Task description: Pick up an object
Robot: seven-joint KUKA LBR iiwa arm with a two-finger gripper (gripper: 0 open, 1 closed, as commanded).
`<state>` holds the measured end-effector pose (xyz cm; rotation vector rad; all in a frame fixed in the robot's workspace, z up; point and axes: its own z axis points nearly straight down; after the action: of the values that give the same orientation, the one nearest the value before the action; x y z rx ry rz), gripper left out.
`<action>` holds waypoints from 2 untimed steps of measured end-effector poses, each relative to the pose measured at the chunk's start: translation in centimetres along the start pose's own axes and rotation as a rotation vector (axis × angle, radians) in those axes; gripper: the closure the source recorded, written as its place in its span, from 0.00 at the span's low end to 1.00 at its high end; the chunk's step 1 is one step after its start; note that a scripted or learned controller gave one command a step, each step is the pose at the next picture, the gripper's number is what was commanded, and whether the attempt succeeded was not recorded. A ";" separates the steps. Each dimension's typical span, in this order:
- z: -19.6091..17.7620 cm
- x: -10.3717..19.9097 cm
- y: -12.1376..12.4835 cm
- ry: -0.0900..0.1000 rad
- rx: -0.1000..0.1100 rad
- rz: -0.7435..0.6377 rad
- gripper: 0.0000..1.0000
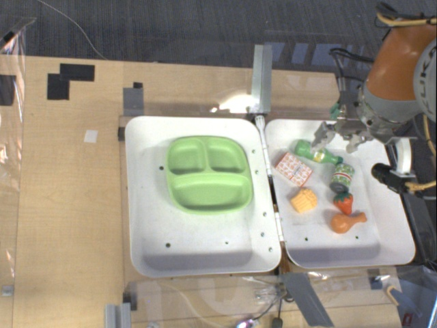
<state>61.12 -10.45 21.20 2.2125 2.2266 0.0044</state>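
Two shallow white bins sit side by side on the desk. The left bin carries a green divided plate with three compartments, lying flat near its middle. The right bin carries a loose cluster of small toy foods: a green bottle lying on its side toward the far part of the bin, a pink-and-white checked packet just beside it on the near-left, a yellow corn piece nearer the camera, a small green can with a label standing to the right of the bottle, a red strawberry-like piece just below the can, and an orange drumstick nearest the front edge. The arm, grey with its orange band, reaches in from the right and hangs over the far part of the right bin. Its tool points down with its two fingers spread wide, one fingertip close above the right end of the green bottle and the other toward the can; nothing sits between the fingers. Whether the fingertip touches the bottle cannot be told from this slant. A metal divider post stands upright at the far edge between the two bins.
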 end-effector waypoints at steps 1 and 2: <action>10.4 -2.9 0.9 -0.007 -0.025 -0.127 0.00; 11.0 -0.4 5.8 -0.008 0.005 0.100 0.00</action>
<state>67.02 -10.84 10.24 2.3195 2.1113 -0.0095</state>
